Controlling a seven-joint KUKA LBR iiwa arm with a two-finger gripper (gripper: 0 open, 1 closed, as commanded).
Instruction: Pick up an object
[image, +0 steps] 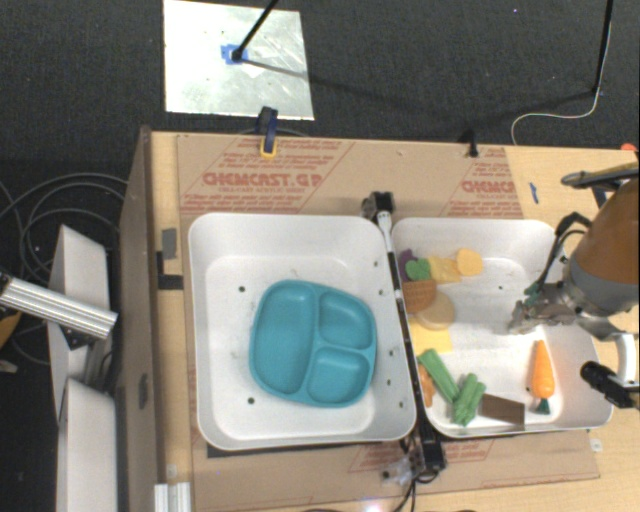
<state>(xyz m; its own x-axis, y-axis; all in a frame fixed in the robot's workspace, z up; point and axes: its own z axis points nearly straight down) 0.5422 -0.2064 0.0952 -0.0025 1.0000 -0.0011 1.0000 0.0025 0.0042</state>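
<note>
- The hand (527, 312) hung low inside the right bin (500, 236); whether it was apart or together could not be told.
- A toy carrot (541, 370) lay just below it, unheld.
- Risk: closing on bare floor, missing the carrot.
- Beyond, a teal plate (312, 342) sat on the cardboard-covered counter (300, 170).

A teal divided plate (312, 343) lies in the white left bin (215, 255). The white right bin (520, 240) holds an orange carrot (541, 369), green pieces (452, 385), a yellow piece (468, 263) and a brown block (501, 409).
</note>
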